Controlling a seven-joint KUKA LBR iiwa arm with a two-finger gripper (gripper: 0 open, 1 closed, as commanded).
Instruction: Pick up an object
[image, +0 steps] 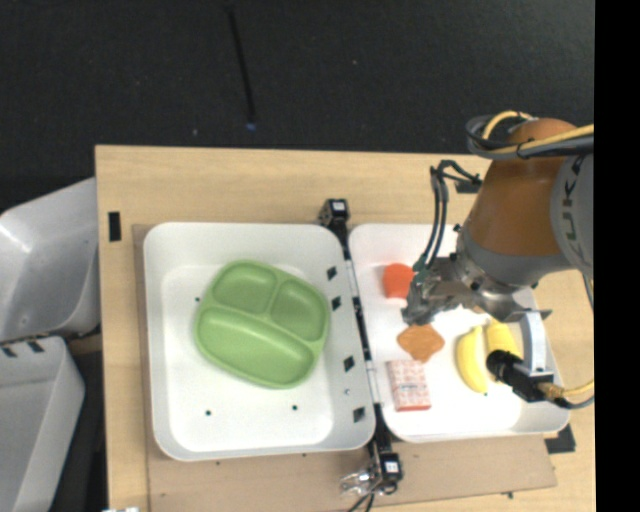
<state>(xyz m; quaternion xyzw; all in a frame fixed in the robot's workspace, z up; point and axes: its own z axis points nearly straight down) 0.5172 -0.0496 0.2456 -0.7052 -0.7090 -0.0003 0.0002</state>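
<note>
In the right bin (395, 412), four small things lie close together. An orange-brown lump (421, 343) sits near the bin's middle, just below the tool (425, 305), which hangs over it at its 12 o'clock; whether the two touch cannot be told. At the lump's 11 o'clock, partly tucked behind the tool, is a red-orange block (396, 279). At the lump's 3 o'clock lies a yellow banana (470, 360), curved and lengthwise toward the near rim, with a second yellow piece (501, 339) just beside it on the far side. At the lump's 6 o'clock a flat pink-and-white packet (408, 385) rests near the divider between the bins.

The tool's state cannot be told: its tips are dark and blurred against the arm's body, and nothing is seen pinched between them.

The grey-and-orange arm (520, 215) comes in from 3 o'clock, cables looping over its top.

The left bin (160, 400) holds a green divided plate (262, 322), lying slightly askew near its middle. Both bins sit on the wooden tabletop (220, 180).
</note>
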